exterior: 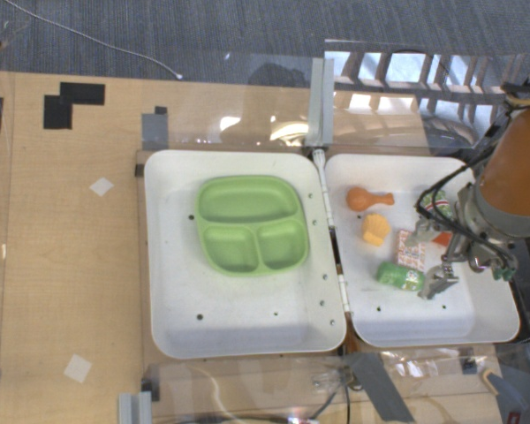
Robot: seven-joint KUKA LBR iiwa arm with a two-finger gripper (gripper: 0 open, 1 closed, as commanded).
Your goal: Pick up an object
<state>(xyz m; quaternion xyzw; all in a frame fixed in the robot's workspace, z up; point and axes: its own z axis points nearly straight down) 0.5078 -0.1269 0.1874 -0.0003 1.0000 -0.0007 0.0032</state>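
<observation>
Two bins: white, shallow, side by side on the wooden bench (62,263).
Left bin (172,325): carries a green divided plate (250,223) with three compartments, lying flat near its middle.
Right bin (406,323): carries an orange drumstick-shaped toy (367,199), a yellow-orange chunk (375,229) just below it, a pink-and-white patterned packet (411,251) and a green object (398,276) at the packet's lower edge.
Arm (515,179): reaches over the right bin's right side, orange band uppermost.
Gripper (439,283): low over the right bin, just beside the green object's right end.
Fingers: cannot tell whether open or closed; nothing is seen between them.
</observation>
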